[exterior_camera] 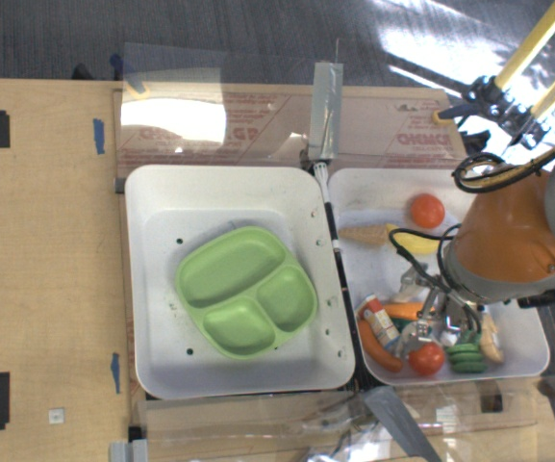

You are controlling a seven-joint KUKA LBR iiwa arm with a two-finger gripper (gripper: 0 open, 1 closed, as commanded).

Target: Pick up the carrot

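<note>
The carrot (380, 350) is a long orange piece lying at a slant in the front left corner of the right bin (527, 362). A small pale piece (383, 323) lies across its upper end. My gripper (434, 321) reaches in from the right and is down among the toys, just right of the carrot's upper half. The orange wrist band (508, 234) hides the bin floor behind it. Nothing is visibly lifted off the bin floor.
A red tomato (427, 358), a green ridged toy (466, 356) and a beige piece (491, 341) crowd the gripper's front side. A yellow banana (416, 245), a beige cone (364, 234) and an orange ball (427, 210) lie farther back. The left bin (152, 210) holds a green divided plate (246, 292).
</note>
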